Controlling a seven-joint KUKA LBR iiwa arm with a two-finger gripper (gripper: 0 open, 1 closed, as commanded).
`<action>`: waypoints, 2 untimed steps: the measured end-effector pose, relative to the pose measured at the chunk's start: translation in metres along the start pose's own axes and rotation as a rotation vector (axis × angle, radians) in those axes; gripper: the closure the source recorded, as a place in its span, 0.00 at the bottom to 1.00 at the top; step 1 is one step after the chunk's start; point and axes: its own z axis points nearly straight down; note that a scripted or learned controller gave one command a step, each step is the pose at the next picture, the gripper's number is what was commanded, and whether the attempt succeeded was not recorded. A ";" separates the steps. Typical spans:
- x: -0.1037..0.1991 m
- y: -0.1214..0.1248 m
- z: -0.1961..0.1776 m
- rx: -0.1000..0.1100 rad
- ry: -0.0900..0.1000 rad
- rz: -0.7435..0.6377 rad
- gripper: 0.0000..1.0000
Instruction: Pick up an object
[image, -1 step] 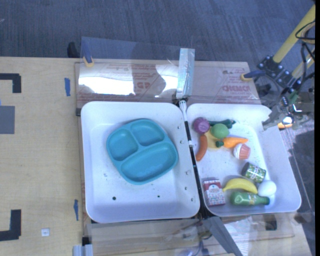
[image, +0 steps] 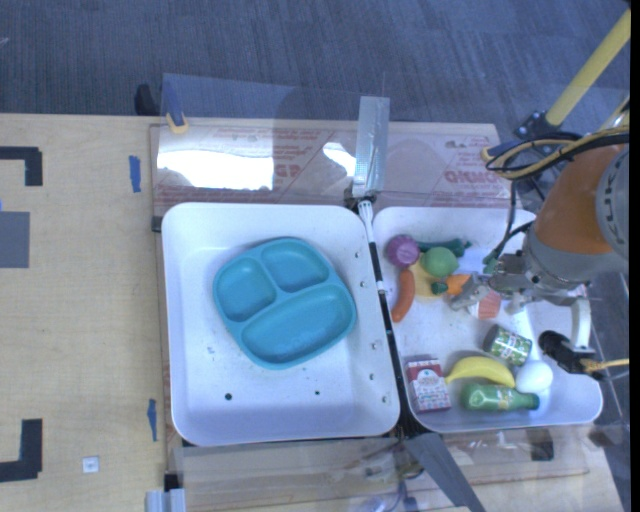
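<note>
The right bin (image: 575, 405) holds several toy foods. A purple onion (image: 403, 250), a green round fruit (image: 438, 262) and an orange carrot-like piece (image: 404, 295) lie at its far left. Nearer the front are a green can (image: 508, 346), a banana (image: 480, 371), a green bottle (image: 497, 400), a white egg (image: 535, 377) and a red box (image: 428, 385). My gripper (image: 490, 292) hangs low over the middle of this bin, just right of a small orange piece (image: 458, 283) and above the can. The wrist hides what lies under it.
The left bin (image: 190, 400) holds a blue divided plate (image: 285, 300). A clear panel (image: 260, 160) stands behind the bins. The grey arm with its orange band (image: 575, 215) covers the right bin's far right corner.
</note>
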 end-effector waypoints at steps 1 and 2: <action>0.000 0.001 -0.011 -0.004 0.000 0.003 1.00; 0.047 -0.022 -0.075 0.001 0.002 0.041 1.00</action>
